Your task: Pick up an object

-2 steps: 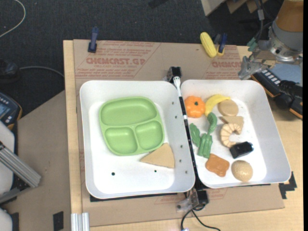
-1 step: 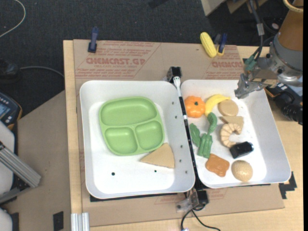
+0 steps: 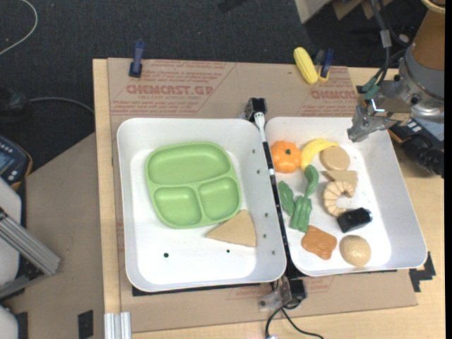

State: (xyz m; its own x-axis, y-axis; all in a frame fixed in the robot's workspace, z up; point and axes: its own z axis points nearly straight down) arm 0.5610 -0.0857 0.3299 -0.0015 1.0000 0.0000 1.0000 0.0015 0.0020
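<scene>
While a green tray (image 3: 192,183) and tan wedge (image 3: 234,229) fill the left bin (image 3: 134,210), toy foods crowd the right bin (image 3: 406,210): orange (image 3: 286,156), banana (image 3: 315,147), beans (image 3: 300,203), croissant (image 3: 340,196). Above its far corner the tool (image 3: 364,127) hangs; its opening I cannot tell.

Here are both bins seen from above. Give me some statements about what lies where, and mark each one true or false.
1. The green plate lies in the left bin. True.
2. The orange fruit is in the left bin. False: it lies in the right bin, by the divider.
3. The tan wedge sits on the green plate. False: it lies on the bin floor beside the plate.
4. The hand is above the right bin's far edge. True.
5. A black block lies in the right bin. True.
</scene>
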